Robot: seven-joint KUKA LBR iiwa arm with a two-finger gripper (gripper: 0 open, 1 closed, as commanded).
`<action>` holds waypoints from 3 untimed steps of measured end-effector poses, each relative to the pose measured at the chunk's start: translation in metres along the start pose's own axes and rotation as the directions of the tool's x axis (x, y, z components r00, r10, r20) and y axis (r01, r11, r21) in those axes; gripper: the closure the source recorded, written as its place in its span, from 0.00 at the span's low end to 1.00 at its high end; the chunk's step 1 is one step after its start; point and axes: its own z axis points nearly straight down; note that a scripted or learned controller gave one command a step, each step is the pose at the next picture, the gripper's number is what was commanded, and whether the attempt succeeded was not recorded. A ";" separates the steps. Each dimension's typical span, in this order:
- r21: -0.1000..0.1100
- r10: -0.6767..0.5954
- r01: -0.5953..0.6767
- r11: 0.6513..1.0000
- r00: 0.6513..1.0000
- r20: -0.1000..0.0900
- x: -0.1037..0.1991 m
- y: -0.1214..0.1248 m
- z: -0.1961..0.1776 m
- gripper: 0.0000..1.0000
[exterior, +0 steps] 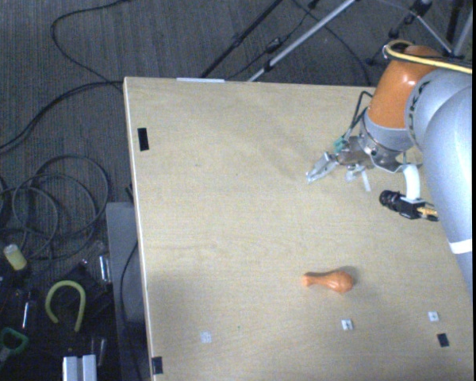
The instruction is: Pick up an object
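Orange obj below, apart from gripper

An orange thing lying on the tan board

The orange thing is small and smooth, shaped a bit like a pear or a tiny gourd. One end is fat and round, and that end points to the right. The other end is thin like a little neck, and it points to the left. It lies flat on its side, low on the board and a bit right of the middle. Its color is bright orange, a little lighter at the thin end. It casts a thin dark shadow right under it. Nothing touches it, and it lies all alone.
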 end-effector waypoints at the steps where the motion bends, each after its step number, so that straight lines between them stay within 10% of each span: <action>1: -0.002 -0.217 0.217 0.976 0.976 0.002 -0.031 -0.003 -0.027 0.00; 3: -0.002 -0.427 0.427 0.904 0.904 -0.001 0.035 0.004 0.000 0.00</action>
